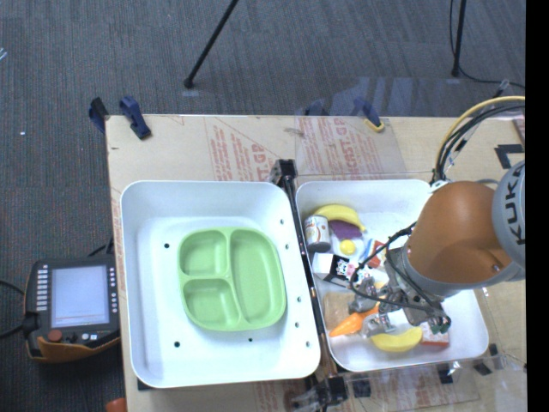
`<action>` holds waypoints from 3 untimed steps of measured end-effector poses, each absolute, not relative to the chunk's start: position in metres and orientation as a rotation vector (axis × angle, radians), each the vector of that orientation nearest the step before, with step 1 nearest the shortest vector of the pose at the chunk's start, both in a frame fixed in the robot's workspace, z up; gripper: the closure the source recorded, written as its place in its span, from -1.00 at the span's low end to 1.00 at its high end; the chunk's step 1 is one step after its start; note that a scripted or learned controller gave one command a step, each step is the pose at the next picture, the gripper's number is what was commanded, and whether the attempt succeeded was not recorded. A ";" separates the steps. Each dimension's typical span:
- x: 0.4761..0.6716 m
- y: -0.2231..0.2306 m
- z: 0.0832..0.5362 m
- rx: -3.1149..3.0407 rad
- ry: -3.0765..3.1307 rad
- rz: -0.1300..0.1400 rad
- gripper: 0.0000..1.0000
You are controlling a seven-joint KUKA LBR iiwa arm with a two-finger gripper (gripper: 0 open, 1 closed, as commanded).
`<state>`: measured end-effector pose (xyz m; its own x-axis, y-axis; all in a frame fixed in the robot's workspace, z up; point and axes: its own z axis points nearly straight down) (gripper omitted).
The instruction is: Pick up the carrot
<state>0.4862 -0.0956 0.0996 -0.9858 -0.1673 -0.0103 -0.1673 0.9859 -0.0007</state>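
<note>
- Camera view gives us the whole bench, its two white bins side by side, and we work down from the big things to the small.
- We see the left bin carrying a green divided plate, well apart from the action.
- We see the arm coming in from the right, its orange band hanging over the right bin, which is crowded with toys.
- We pick out a banana near the bin's far wall, a purple piece just beside it, a small can toward the divider, and a yellow piece near the front wall.
- We find the gripper low in the bin, below the wrist, pointing toward the front-left of the clutter.
- Now the carrot: it lies in the front-left part of the right bin, just beside the gripper on its left and slightly nearer the front wall.
- We read its long axis as running roughly left to right, thin end toward the divider, thick end tucked at the fingers.
- We cannot tell how the fingers stand; they are too small and lost in the clutter, and nothing shows the carrot between them.
- Our judgement: the coming move turns on that small offset to the left and front, with the fingers needing to close across the carrot's short width.
</note>
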 end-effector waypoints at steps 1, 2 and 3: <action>0.487 -0.093 0.109 -0.274 3.119 0.001 1.00; 0.489 -0.091 0.118 -0.288 3.116 0.002 1.00; 0.490 -0.089 0.127 -0.302 3.113 0.002 1.00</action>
<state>0.4903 -0.0892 0.1271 -0.9813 -0.1920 -0.0144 -0.1920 0.9814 0.0001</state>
